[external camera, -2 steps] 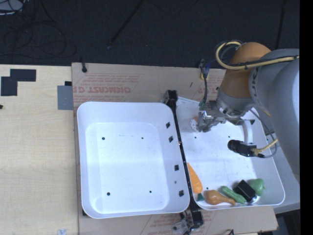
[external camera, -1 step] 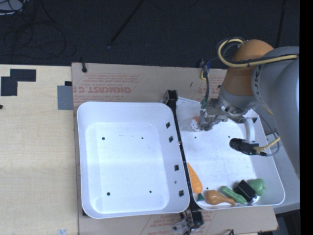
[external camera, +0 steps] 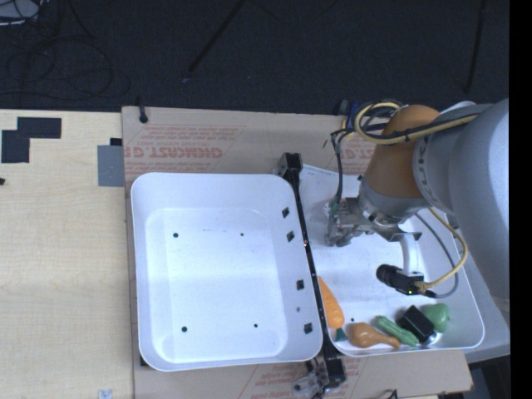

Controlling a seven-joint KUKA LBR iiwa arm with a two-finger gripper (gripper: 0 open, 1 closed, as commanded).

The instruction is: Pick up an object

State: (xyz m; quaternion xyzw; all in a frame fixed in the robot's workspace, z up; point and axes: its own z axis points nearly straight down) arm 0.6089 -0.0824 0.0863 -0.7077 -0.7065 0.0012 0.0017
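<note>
My gripper [external camera: 339,229] hangs low over the upper left part of the right bin [external camera: 465,339], close to the divider between the bins. Nothing shows in its grasp. An orange carrot-shaped piece [external camera: 331,303] lies along the bin's left wall, below the gripper. At the front edge rests a tan and orange gourd-shaped piece [external camera: 366,334]. To its right a green piece [external camera: 434,313] stretches toward the front right corner, with a small black block [external camera: 416,323] lying across it. All these things sit well apart from the gripper.
The left bin [external camera: 145,223] stands beside the right one, with a black clip rail [external camera: 303,248] between them. The arm's grey body [external camera: 465,173] covers the right bin's far right side. Cardboard lies under both bins.
</note>
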